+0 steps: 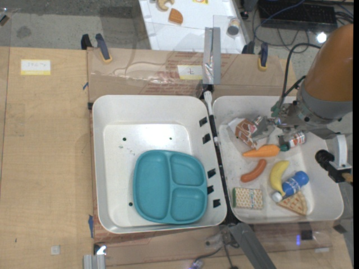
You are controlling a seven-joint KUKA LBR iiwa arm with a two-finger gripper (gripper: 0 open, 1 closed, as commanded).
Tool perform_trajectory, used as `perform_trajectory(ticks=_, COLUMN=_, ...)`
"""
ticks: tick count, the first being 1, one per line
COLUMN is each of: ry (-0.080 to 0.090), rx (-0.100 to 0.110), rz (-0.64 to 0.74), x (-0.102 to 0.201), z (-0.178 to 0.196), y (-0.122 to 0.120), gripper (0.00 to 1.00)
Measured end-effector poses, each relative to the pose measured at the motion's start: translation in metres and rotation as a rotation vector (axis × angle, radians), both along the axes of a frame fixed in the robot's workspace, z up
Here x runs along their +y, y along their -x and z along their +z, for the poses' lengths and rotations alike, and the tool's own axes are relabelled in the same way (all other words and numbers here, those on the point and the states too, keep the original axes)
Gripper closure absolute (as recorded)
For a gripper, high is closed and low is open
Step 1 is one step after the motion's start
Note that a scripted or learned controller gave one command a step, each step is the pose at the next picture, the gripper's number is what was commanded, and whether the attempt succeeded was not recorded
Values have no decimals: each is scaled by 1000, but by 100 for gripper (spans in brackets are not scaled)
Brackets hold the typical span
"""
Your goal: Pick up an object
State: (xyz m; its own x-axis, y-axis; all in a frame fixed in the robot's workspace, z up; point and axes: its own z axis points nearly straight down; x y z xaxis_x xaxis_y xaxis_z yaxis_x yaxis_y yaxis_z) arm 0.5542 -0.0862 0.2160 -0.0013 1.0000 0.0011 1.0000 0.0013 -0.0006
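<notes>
Toys lie in the right bin (335, 206), and none is lifted yet. The pincer (273, 126) hangs low by the little carton (245, 131) near the bin's far edge. I cannot tell if it is spread or pinching.

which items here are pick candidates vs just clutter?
Job:
end effector
carton
carrot
sausage
banana
bottle
pizza slice
cracker

Lying about:
teal tray
clamps
keyboard
</notes>
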Motion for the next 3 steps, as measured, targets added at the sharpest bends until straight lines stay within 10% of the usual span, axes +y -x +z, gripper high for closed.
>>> perform_trajectory(ticks=1, ry=1, rx=-4, rz=38, x=4, z=-123, y=-49, gripper=0)
perform_trajectory(ticks=2, ry=0, rx=-5, rz=29, x=0, z=-113, y=-49, gripper=100)
perform_trajectory(ticks=3, ry=2, rx=-2, rz=-9, x=31, z=-5, y=-52, gripper=100)
